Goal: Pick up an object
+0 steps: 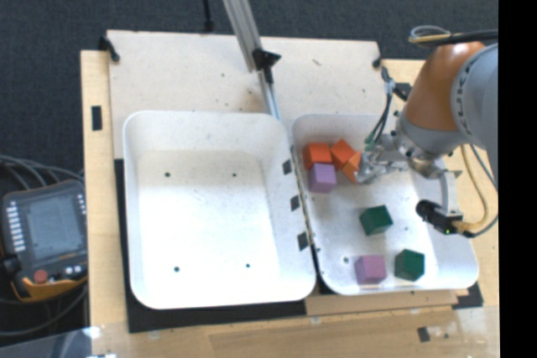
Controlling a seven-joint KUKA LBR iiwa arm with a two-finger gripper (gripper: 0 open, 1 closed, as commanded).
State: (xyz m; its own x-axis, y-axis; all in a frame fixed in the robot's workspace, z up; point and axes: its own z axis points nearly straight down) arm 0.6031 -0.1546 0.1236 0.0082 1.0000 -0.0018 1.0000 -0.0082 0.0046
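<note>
The right bin (pixel 445 264) holds several small blocks. Two orange blocks (pixel 318 153) (pixel 342 152) and a purple block (pixel 323 177) sit together near its back left corner. A green block (pixel 376 220) lies mid-bin, with another green block (pixel 409 264) and a second purple block (pixel 370 268) near the front edge. My gripper (pixel 367 169) hangs low just right of the orange blocks, close beside the nearer one. The wrist hides how the fingers stand.
The left bin (pixel 210 205) sits beside the right one. A slanted aluminium post (pixel 239 8) rises from the bench behind the bins. A teach pendant (pixel 46 230) lies off the bench at the left. Cables trail from the wrist at the right (pixel 470 222).
</note>
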